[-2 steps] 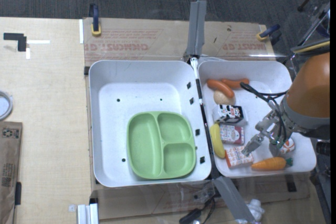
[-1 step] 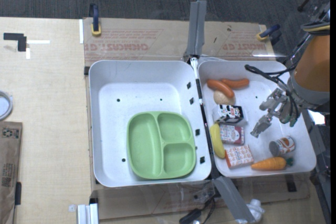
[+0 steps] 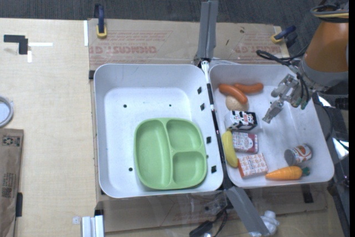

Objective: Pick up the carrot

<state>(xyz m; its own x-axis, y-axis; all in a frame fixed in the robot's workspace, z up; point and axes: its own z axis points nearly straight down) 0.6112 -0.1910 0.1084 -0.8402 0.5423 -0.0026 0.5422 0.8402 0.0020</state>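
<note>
The carrot (image 3: 285, 174), orange with a paler tip, lies on its side near the front right corner of the right bin (image 3: 310, 119). My gripper (image 3: 273, 104) hangs over the middle right of that bin, well behind the carrot. Its two fingers (image 3: 270, 114) point down and to the left, spread apart with nothing between them. Bare white bin floor lies below them.
The right bin also holds a can (image 3: 299, 154) just behind the carrot, a red snack box (image 3: 252, 165), a pink-labelled pack (image 3: 244, 141), a banana (image 3: 229, 148), a black-and-white carton (image 3: 243, 119) and sausages (image 3: 241, 89). A green divided plate (image 3: 171, 152) sits in the left bin (image 3: 111, 119).
</note>
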